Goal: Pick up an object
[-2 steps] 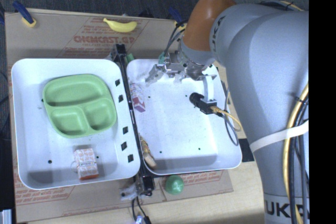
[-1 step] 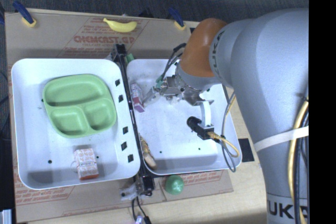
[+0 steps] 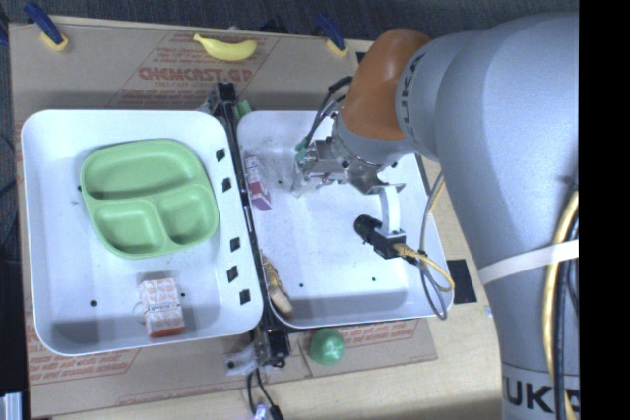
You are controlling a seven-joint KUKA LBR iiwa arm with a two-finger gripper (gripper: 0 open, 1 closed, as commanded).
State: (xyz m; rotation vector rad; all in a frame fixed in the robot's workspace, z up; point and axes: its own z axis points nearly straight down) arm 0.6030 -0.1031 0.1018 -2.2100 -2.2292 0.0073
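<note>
My gripper (image 3: 307,166) hangs low over the upper part of the right bin (image 3: 335,305), under the arm's orange band. Just to its left, a small pink and white box (image 3: 258,183) lies against the bin's left wall. A tan, bone-like object (image 3: 277,292) rests in the right bin's lower left corner. In the left bin (image 3: 39,211) lie a green divided tray (image 3: 150,195) and a small orange and white packet (image 3: 161,306). The wrist hides what is directly beneath the gripper.
A yellow banana (image 3: 226,45) lies on the cardboard behind the bins and a green ball (image 3: 327,345) in front of the right bin. Blue clamps (image 3: 45,25) grip the cardboard's back edge. A black connector with a yellow cable (image 3: 382,237) hangs over the right bin.
</note>
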